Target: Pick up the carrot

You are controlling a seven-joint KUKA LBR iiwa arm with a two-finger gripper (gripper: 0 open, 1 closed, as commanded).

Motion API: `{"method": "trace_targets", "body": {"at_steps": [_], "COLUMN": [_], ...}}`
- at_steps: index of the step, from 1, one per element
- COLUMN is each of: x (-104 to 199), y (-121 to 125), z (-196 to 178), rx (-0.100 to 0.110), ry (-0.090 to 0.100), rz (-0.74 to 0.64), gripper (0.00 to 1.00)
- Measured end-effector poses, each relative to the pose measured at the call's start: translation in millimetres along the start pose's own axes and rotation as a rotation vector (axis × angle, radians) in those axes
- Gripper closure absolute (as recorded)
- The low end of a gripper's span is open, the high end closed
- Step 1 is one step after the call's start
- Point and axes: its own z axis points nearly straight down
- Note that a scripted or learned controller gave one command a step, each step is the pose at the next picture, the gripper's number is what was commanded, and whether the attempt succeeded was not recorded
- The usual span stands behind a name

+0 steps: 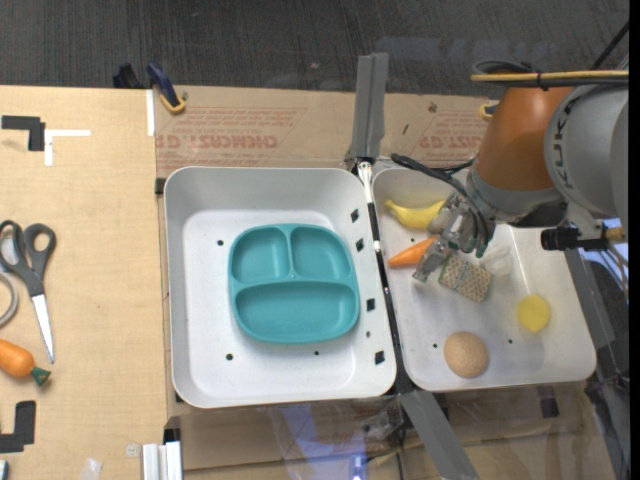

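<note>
An orange carrot [407,255] lies in the right bin [560,368] near its left wall, pointing left. My gripper [441,244] is low over the bin, right at the carrot's thicker right end. It looks open, with one finger [431,265] just below that end and the other above it. The carrot still rests on the bin floor. A second carrot [16,359] with a green stub lies on the wooden bench at the far left.
In the right bin there are a banana [415,213] behind the carrot, a speckled sponge block [467,279] under the wrist, a yellow lemon [534,313] and a brown egg-shaped ball [466,354]. The left bin [190,268] holds a teal divided plate [294,281]. Scissors [32,268] lie on the bench at the left.
</note>
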Motion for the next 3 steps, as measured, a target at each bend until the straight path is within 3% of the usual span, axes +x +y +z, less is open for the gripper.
{"method": "trace_targets", "body": {"at_steps": [1, 2, 3], "x": [-0.8, -1.8, 32.4], "y": [5.0, 5.8, 39.8], "z": [-0.1, -10.4, -98.3], "rx": [0.0, 0.0, 0.003], "ry": [0.0, -0.004, 0.002], "rz": [0.164, 0.16, 0.41], "gripper": [0.0, 1.0, 1.0]}}
